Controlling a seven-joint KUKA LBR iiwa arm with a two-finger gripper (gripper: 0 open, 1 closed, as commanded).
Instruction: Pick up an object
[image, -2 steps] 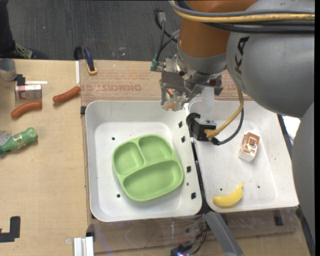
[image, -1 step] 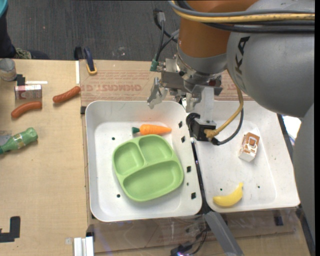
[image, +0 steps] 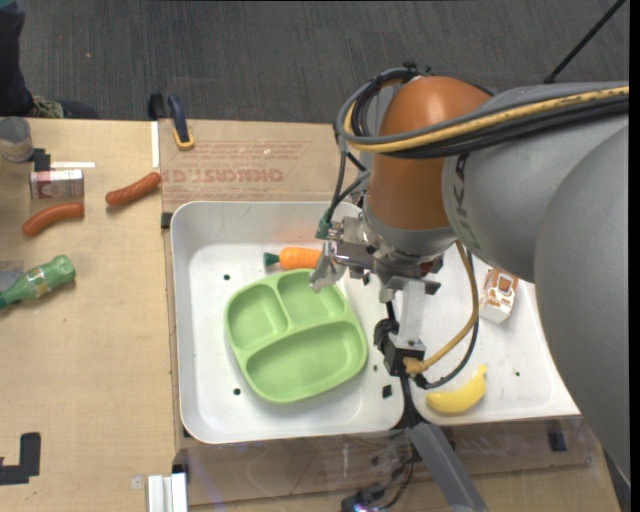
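Orange and grey fill the right of the camera view, where the arm reaches over the two white bins and its wrist hangs above the wall between them. Below the wrist the gripper sits at the far right rim of the green divided plate, just beside the toy carrot lying against the plate's far edge in the left bin. Whether the gripper is clenched or released I cannot tell, since the wrist and its cables cover it from this slant, and nothing can be seen held in it.

The carrot looks like the thing in hand, being closest. To do this well, I judge the gripper should come down centred on the carrot's body with the grip across its narrow width, not along its length, and clear of the plate's raised rim so that no part lands on the plastic and tips the plate. The carrot is rounded and may roll or squirt out, so a slow close and a straight lift would suit.

Further choices sit in the right bin: a banana near the front and a small white box beside the arm. A sausage lies on the desk, well apart
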